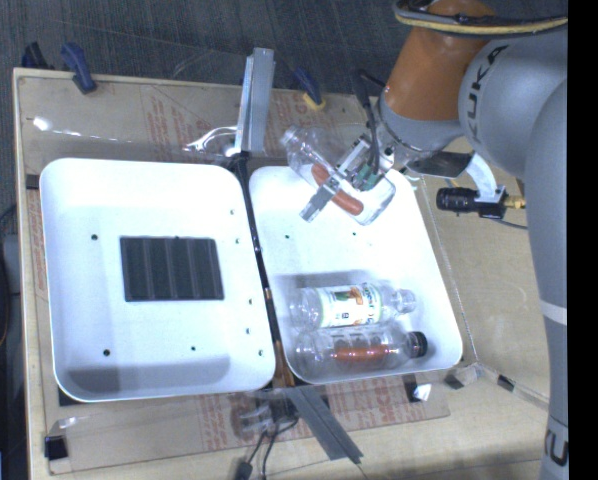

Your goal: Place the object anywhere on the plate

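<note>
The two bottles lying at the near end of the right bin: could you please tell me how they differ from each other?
The upper bottle carries a white label with green and orange print; the lower bottle shows a reddish band instead. The upper bottle has a pale, clear cap end, while the lower bottle ends in a dark cap. The upper one also looks fatter. Both are clear plastic, lie on their sides with caps pointing right, and rest side by side in the right bin.

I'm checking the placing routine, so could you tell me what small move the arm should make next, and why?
Probably carry the clear bottle leftward over the divider toward the dark plate in the left bin. The bottle appears raised at the claw above the far end of the right bin, well away from the plate, while two other bottles lie at that bin's near end.
</note>
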Robot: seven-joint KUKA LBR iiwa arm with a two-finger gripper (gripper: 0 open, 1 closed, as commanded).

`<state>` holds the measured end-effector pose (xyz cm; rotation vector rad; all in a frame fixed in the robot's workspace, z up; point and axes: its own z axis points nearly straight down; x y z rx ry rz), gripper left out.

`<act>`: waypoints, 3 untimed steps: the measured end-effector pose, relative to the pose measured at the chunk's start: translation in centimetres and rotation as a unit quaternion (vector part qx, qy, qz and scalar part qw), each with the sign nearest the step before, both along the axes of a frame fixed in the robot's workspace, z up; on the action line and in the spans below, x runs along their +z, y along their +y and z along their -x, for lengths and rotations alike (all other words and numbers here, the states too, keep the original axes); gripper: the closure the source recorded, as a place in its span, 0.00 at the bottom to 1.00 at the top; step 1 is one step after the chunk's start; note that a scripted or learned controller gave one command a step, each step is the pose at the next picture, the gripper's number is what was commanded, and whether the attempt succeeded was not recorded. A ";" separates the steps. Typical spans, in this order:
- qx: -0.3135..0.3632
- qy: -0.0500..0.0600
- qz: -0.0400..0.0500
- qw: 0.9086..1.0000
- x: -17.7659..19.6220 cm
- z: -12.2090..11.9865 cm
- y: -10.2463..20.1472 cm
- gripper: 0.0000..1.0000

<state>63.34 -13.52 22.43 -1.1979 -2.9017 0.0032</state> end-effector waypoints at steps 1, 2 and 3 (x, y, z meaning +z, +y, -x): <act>-0.015 0.000 0.000 1.000 2.1 2.1 6.4 1.00; 0.011 0.001 0.000 1.000 -4.7 2.6 2.5 1.00; 0.137 -0.001 0.000 0.991 -1.8 2.6 10.9 1.00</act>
